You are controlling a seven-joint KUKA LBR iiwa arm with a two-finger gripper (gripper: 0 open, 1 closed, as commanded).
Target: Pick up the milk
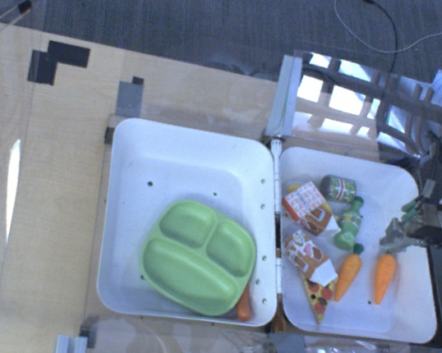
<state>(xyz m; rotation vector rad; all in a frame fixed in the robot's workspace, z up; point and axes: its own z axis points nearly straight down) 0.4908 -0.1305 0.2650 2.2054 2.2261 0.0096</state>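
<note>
My gripper [399, 233] hangs at right bin [409, 326] edge, fingers apart, nothing held. Milk [308, 258] lies well left of them, wedged w/ carrot [347, 275] + pizza [318, 298], so approach needs clearance.

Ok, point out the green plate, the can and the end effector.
Plate [195, 259]: camera view, on its central divider ridge.
Can [338, 188]: camera view, on its side label.
End effector [399, 235]: camera view, at its fingertips.

Grey arm entering from the right edge, wrist angled downward, gripper [399, 233] low over the right bin's right side
</note>
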